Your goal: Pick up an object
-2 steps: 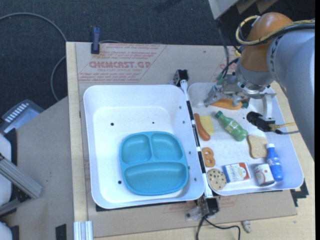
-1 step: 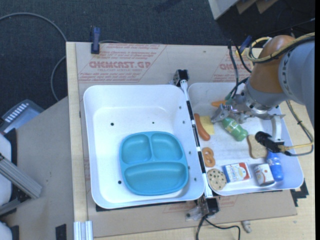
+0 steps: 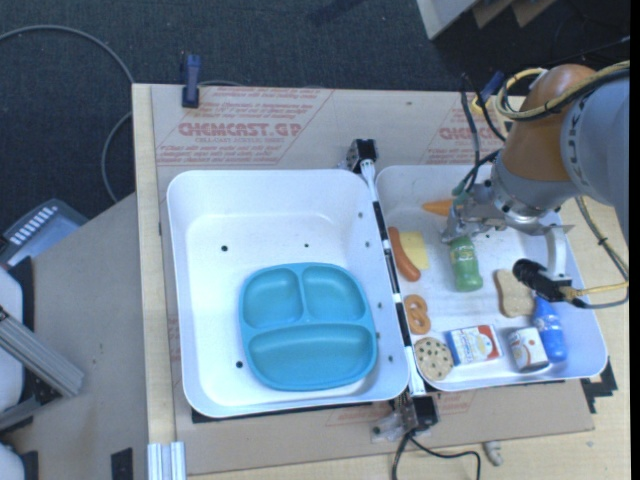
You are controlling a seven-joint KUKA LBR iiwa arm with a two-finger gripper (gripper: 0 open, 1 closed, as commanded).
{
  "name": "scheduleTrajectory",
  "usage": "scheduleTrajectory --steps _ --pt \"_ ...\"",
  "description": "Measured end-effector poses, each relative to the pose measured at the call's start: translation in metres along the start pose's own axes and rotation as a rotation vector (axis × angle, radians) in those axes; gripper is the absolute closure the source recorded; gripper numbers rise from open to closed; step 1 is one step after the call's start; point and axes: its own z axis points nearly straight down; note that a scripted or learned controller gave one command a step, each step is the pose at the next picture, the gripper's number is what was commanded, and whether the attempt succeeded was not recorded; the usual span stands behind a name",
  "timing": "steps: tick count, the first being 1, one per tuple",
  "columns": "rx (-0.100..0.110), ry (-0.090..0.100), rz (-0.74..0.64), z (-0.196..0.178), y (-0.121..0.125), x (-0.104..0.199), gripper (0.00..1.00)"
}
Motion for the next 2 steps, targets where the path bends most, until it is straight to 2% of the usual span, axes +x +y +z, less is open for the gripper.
scheduleTrajectory --steps 1,2 --pt "0.002 0.001 -0.001 -0.09 -0.055 0.041 1.0" --pt "0.0 0.0 -0.002 -0.134 -0.059 0.086 1.0"
